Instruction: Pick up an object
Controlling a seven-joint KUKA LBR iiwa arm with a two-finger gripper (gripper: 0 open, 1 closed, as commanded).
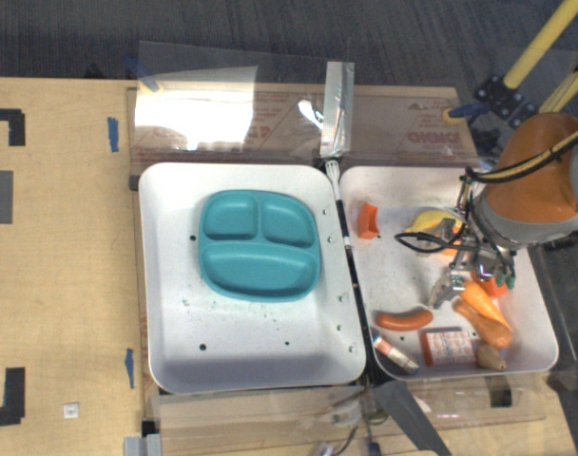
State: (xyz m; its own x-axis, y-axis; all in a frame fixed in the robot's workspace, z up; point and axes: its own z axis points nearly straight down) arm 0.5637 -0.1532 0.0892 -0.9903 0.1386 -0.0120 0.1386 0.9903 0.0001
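Nearest you, at the right bin's (546, 345) front edge, lie one small tube (392, 353), one red-labelled can (448, 346) and one brown lump (491, 356), crowded together; you risk a grab here nudging a neighbour instead. Just behind sit one sausage (404, 319) and one carrot (485, 313). Your pincer (453, 286) hangs beside the carrot; whether it grips anything you cannot tell. Farther back: one yellow piece (430, 222), one orange block (367, 219). Left bin (165, 350): one teal tray (260, 244).
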